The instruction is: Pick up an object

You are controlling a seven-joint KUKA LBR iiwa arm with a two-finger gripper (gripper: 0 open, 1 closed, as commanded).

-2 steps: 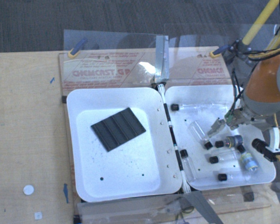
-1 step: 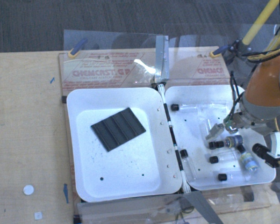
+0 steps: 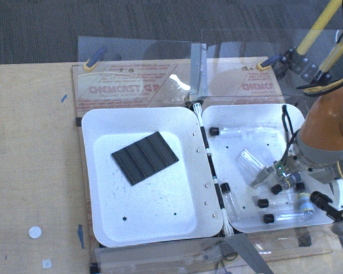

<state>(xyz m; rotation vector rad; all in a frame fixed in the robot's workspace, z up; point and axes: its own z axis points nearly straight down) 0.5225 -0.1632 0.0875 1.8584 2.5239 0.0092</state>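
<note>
Clear vials [image 3: 279, 216] lie in the right bin [image 3: 239, 115] by the fingers [image 3: 271, 174], whose opening I cannot tell.

1. The bench [image 3: 28, 141] looks like pale wood board, matt and smooth.
2. The left bin [image 3: 98, 166] and right bin [image 3: 239, 115] are white plastic, smooth with a dull sheen; the left one's floor is speckled with dark flecks.
3. The mat [image 3: 145, 157] is dark grey, matt and ribbed, like rubber or foam.
4. The tubes [image 3: 248, 158] are clear, glossy plastic or glass, with black caps [image 3: 262, 202].
5. Clear glossy sheets [image 3: 156, 65] stand behind the bins, backed by brown printed paper.
6. The arm [image 3: 328, 125] has a smooth orange shell with a satin finish.
</note>
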